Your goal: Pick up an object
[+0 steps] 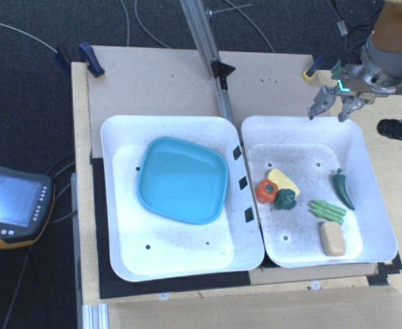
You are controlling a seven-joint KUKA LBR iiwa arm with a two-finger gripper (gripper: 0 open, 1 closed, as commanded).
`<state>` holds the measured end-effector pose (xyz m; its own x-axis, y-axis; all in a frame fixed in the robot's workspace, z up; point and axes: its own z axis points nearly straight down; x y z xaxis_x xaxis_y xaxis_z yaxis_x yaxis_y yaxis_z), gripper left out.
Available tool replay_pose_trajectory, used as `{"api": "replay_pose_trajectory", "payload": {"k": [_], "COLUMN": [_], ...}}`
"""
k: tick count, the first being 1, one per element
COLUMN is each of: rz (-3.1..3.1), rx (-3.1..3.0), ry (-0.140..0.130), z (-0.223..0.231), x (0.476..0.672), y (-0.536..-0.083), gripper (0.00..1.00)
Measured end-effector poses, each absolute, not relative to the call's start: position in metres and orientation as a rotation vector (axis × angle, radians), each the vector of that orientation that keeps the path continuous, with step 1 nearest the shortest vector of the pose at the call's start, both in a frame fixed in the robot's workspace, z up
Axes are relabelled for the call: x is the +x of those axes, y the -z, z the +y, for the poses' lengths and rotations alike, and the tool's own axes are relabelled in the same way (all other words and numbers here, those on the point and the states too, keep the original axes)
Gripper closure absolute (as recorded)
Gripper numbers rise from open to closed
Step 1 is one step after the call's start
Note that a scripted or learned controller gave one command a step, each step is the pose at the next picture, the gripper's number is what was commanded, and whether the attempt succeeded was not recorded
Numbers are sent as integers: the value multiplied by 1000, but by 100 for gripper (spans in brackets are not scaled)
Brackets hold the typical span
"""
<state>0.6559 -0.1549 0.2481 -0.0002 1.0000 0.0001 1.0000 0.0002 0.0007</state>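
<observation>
Dark green plastic chili pepper (342, 189) at three o'clock in the right white bin (371, 157), nearest candidate. Two-finger gripper (332, 106) at one o'clock above the rim, spread apart, empty. Approach step; next, descend over the pepper.

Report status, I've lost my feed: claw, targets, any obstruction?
Claw open, holding nothing, above right bin's far rim. Toy foods lie untouched in that bin. Nothing blocking.
</observation>
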Motion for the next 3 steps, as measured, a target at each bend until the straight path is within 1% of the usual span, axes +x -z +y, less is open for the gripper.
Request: {"api": "replay_pose_trajectory", "payload": {"k": [1, 2, 3], "rz": [2222, 2224, 2224], "rx": [2221, 2222, 2223], "ry": [-1, 3, 4], "z": [-155, -152, -142], "x": [656, 657, 656], "y": [-248, -206, -149], "gripper": [0, 0, 0]}}
